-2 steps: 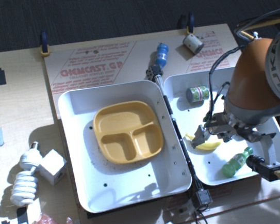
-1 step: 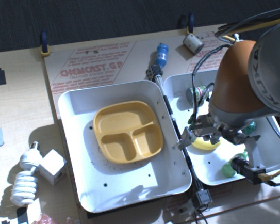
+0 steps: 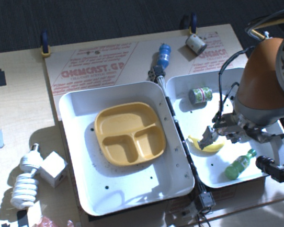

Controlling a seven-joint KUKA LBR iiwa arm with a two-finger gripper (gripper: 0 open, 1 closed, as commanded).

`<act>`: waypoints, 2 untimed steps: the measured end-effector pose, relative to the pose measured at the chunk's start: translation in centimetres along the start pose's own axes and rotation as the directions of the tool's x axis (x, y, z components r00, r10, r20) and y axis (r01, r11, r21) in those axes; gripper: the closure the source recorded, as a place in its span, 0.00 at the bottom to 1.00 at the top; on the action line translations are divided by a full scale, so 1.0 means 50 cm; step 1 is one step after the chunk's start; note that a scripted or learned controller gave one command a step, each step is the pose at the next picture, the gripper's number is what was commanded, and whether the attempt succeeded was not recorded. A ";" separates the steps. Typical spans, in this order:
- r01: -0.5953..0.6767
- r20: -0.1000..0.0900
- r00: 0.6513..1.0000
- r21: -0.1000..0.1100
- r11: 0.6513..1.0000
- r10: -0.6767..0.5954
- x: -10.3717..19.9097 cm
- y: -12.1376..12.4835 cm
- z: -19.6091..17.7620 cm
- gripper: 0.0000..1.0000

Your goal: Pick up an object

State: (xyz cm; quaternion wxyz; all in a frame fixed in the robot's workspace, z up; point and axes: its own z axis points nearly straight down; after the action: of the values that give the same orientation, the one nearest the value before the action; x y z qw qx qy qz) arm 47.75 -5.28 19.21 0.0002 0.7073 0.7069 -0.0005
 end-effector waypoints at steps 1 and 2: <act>-0.002 -0.001 1.000 0.000 1.000 0.002 -0.081 0.065 0.200 0.00; -0.001 0.000 1.000 0.000 1.000 0.001 -0.082 0.066 0.181 1.00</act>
State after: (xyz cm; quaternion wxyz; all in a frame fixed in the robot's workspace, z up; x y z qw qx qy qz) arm 51.07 -9.37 10.16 0.0001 0.7078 0.7064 -0.0004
